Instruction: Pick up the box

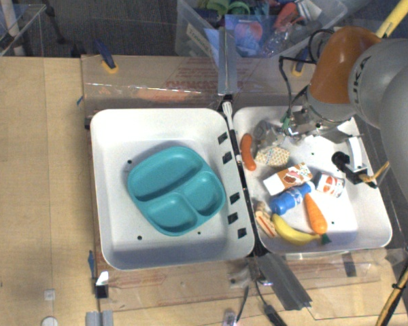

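Gripper (280, 129) of the grey arm hangs low over the far left part of the right white bin (374, 229), above a speckled cream pouch (273, 156); whether it is open or closed cannot be told. The small white-and-orange cardboard box (290, 177) lies mid-bin, just nearer than the pouch, touching a blue bottle (290, 200). A yellow banana (292, 230) and orange carrot (315, 213) lie nearer. The left white bin (115, 131) holds a teal divided plate (175, 189).

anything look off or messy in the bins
Nothing looks spilled or broken. The toy food in the right bin lies jumbled: the box sits tilted against a blue bottle, with a banana and carrot alongside. The teal tray lies askew.
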